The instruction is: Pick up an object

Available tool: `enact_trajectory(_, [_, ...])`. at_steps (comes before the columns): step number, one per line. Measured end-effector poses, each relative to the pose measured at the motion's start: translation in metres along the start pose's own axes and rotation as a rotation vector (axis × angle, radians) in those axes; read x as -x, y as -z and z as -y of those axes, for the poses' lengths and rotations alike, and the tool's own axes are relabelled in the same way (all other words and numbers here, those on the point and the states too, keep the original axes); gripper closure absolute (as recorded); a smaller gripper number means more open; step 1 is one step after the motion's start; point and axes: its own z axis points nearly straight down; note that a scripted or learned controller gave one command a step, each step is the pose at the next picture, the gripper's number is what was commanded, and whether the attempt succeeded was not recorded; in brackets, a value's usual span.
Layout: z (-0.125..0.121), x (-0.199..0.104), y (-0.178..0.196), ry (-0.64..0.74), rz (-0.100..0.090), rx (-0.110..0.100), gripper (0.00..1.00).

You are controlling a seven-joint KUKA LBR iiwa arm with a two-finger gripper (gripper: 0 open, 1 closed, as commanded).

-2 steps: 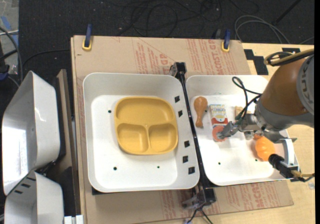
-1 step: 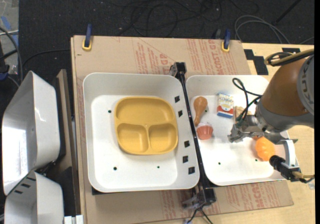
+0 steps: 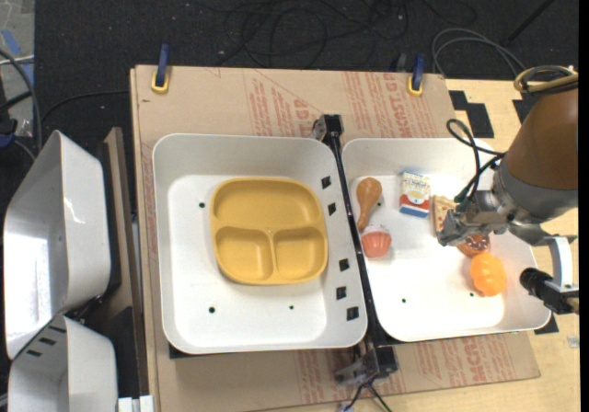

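In the right bin (image 3: 419, 318) lie an orange ball (image 3: 487, 274), a tan drumstick-shaped piece (image 3: 367, 198), a pink round item (image 3: 376, 242), a small white and blue carton (image 3: 416, 193) and a brown piece (image 3: 444, 213). My gripper (image 3: 466, 232) hangs low at the right side of this bin, just above the orange ball and beside the brown piece. A reddish-brown thing shows under the gripper, and I cannot tell whether it is held.
The left bin (image 3: 179, 245) holds a yellow divided tray (image 3: 270, 228). A black divider (image 3: 347, 217) runs between the bins. The arm's orange band (image 3: 549, 139) fills the right side above the bin. Cardboard (image 3: 276, 93) lies under both bins.
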Motion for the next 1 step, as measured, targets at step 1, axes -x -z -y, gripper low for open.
enact_trajectory(1, [-0.0012,0.0,0.0263,0.001,0.0,-0.002,1.0])
